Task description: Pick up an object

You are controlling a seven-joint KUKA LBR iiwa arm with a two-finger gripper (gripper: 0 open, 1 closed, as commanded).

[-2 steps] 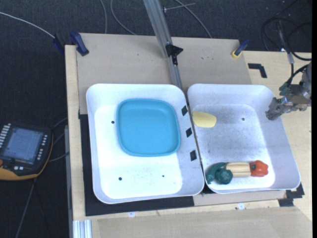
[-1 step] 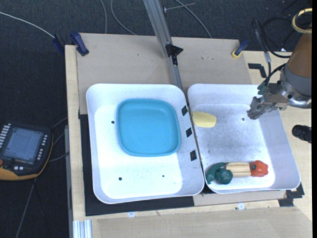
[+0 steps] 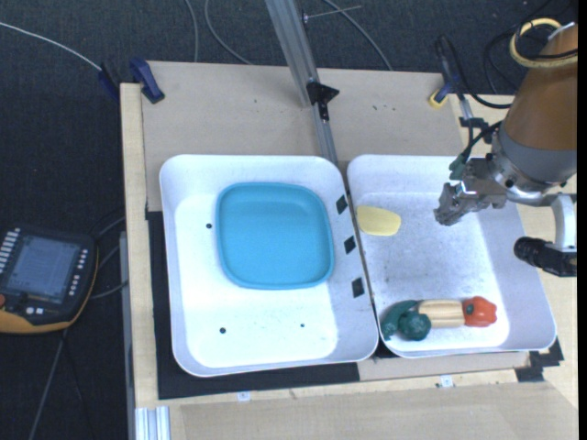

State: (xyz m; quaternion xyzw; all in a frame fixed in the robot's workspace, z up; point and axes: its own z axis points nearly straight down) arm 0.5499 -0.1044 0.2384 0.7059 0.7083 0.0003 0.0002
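In the right bin (image 3: 431, 264) a pale yellow piece (image 3: 378, 220) lies near the upper left corner. Along the bin's front wall lie a dark green lumpy item (image 3: 406, 323), a tan wooden cylinder (image 3: 440, 313) and a red piece (image 3: 480, 312), set close in a row. My gripper (image 3: 449, 207) hangs over the upper right part of this bin, to the right of the yellow piece and well above the row at the front. Nothing shows between its tips.
The left bin (image 3: 183, 282) holds a shallow blue square plate (image 3: 273, 235). A metal pole (image 3: 298, 44) slants down to the divide between the bins. A handheld control pendant (image 3: 41, 278) lies off the bench at the left, with cables on the dark floor.
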